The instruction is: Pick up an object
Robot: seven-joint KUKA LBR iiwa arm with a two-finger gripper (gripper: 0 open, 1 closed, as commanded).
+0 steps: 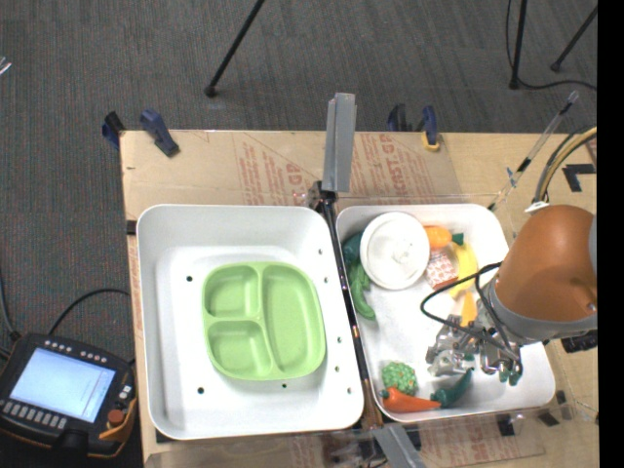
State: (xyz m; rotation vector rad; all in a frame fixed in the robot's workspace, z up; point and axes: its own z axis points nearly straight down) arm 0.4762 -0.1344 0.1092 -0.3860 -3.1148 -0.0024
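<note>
My gripper [475, 351] hangs low over the near right corner of the right bin [405, 213]; whether it is open or closed I cannot tell from this slant. Just below it lie a toy carrot [411, 401], a green broccoli piece [398, 375] and a dark green toy [454, 388], each small, likely light, hard and slick plastic. I judge the carrot best taken across its narrow body. The green divided plate [263, 321] sits in the left bin [161, 261].
</note>
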